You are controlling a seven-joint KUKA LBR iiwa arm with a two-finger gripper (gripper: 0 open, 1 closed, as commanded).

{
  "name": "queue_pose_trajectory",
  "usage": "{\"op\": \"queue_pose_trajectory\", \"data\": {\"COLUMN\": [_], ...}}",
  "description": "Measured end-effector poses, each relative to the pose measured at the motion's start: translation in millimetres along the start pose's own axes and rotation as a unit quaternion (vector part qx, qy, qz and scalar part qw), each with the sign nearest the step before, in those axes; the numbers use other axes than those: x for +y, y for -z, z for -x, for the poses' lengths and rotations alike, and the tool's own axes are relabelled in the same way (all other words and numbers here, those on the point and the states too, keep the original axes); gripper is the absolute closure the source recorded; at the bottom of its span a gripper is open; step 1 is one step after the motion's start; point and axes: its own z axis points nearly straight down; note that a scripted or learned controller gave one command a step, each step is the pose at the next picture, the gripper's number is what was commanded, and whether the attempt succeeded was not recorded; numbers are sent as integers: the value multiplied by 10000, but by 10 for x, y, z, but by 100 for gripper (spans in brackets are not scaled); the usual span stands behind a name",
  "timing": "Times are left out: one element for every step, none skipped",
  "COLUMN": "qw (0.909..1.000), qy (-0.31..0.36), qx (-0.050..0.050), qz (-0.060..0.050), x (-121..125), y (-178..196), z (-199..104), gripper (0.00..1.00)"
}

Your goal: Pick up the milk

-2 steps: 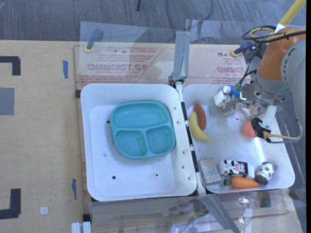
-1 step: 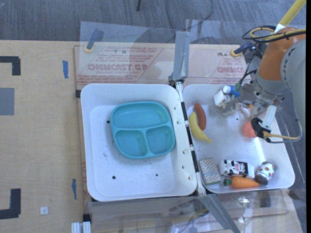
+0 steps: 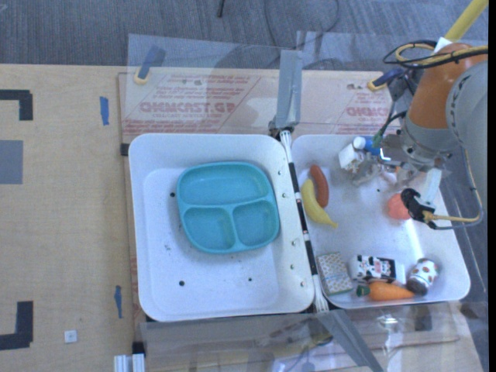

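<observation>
Step in hand: approach, by my read. Milk not picked yet.

Pincer point(image 3: 370, 163) sits in the right bin point(image 3: 457, 273), at about 12 o'clock of that bin, under the grey arm point(image 3: 457, 91) coming in from 3 o'clock. A small white thing with a blue cap point(image 3: 353, 152) lies just beside it on the 9 o'clock side. Contact or grip not resolvable. Pincer opening: cannot tell, too blurred and partly under the wrist.

Milk point(image 3: 376, 268): I take it to be the small white carton with black cow-type patches, lying on its side near the bin's 6 o'clock edge. Carrot point(image 3: 390, 291) touches or nearly touches it on the 6 o'clock side, a checked packet point(image 3: 335, 272) just beside at 9 o'clock, a round white-and-red item point(image 3: 422, 273) near at 3 o'clock. Well apart from the pincer.

Look of it: boxy, short, flat faces, light by the look, probably plastic toy. Flat sides should take a two-finger grip well if taken across the narrow width.

Next move calls for: travel toward 6 o'clock across the bin, line up over the carton, come down with fingers straddling the short sides. Tight neighbours, so finger clearance against carrot and packet is the risk. Bin wall close too.

Also in the right bin: banana point(image 3: 316, 204) and a red sausage-like item point(image 3: 319, 184) at 9–10 o'clock. Left bin point(image 3: 155, 285) holds a blue divided plate point(image 3: 229, 206), not relevant.
</observation>
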Motion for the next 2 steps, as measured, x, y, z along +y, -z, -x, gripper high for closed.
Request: {"op": "queue_pose_trajectory", "data": {"qw": [10000,10000], "qy": [18,20], "qx": [63,65], "qz": [-19,-54], "x": [2,-11], "y": [79,68], "z": [-69,-68], "gripper": [100,0]}}
